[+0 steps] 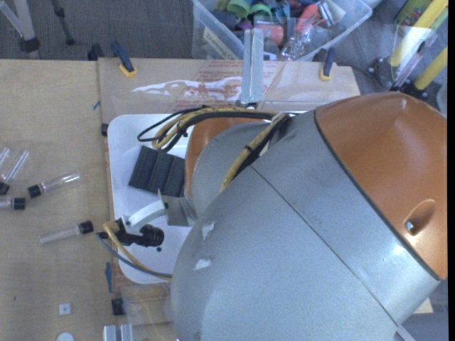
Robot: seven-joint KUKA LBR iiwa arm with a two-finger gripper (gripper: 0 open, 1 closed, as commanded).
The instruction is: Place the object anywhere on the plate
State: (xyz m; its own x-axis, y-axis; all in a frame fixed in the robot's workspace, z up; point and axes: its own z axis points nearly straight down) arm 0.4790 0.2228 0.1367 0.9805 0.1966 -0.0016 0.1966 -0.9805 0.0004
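We see the gripper at the left centre of the frame as a dark ribbed block low over a white bin, and we cannot tell whether it is open, closed or gripping anything. Black and yellow cables loop from it back toward the arm, whose grey body and orange band fill the right and lower part of the frame and hide most of the bin. Below the gripper, a black fitting with a white tab sits over the bin's lower left corner. We cannot make out the task's object or the plate. Left of the bin, small clear vials with black caps lie scattered on the wooden surface. At the top, a clear tub of colourful items stands beyond the surface.
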